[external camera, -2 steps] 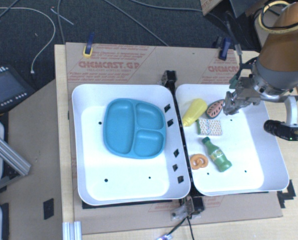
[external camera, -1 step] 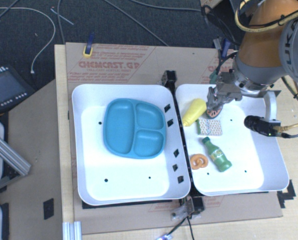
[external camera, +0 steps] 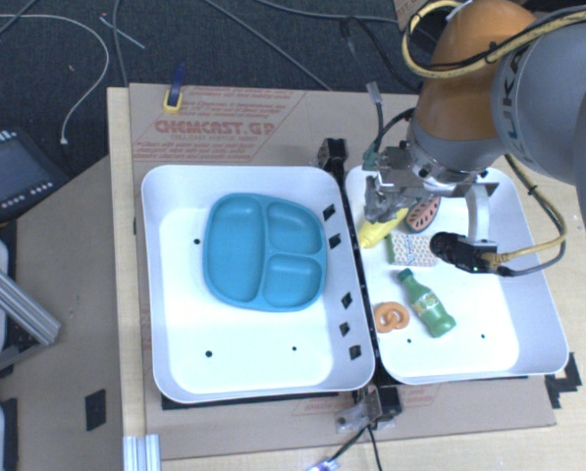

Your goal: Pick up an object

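Yellow toy [external camera: 375,232] sits just under my gripper [external camera: 384,204], near the green bottle [external camera: 427,303]. I can't tell its grip. I should go down slowly and straight.

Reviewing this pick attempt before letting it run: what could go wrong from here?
1. The gripper sits over a tight cluster: yellow object, patterned packet and a red-striped item. It may nudge neighbours or catch two.
2. It works close to the right bin's left wall, so a finger might hit the rim.
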Robot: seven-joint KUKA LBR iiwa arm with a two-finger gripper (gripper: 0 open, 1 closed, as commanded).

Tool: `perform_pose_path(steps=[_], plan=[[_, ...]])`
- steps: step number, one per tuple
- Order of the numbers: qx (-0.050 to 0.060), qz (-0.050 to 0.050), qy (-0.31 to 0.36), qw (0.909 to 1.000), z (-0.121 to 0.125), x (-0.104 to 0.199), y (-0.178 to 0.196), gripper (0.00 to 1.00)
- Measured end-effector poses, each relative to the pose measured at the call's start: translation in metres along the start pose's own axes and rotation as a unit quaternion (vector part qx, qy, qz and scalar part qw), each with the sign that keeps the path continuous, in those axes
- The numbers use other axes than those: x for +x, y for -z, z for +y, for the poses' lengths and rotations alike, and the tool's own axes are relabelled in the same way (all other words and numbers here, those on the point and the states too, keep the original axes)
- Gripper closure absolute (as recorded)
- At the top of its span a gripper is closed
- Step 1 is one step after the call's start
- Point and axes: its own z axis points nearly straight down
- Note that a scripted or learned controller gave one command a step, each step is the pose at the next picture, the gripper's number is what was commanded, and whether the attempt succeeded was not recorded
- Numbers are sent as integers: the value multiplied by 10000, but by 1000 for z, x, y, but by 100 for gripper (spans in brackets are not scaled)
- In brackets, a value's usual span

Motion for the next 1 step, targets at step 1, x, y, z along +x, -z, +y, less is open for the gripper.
perform_pose_path(steps=[1], plan=[[-30, 2, 4, 10000, 15, 58, 2, 100]])
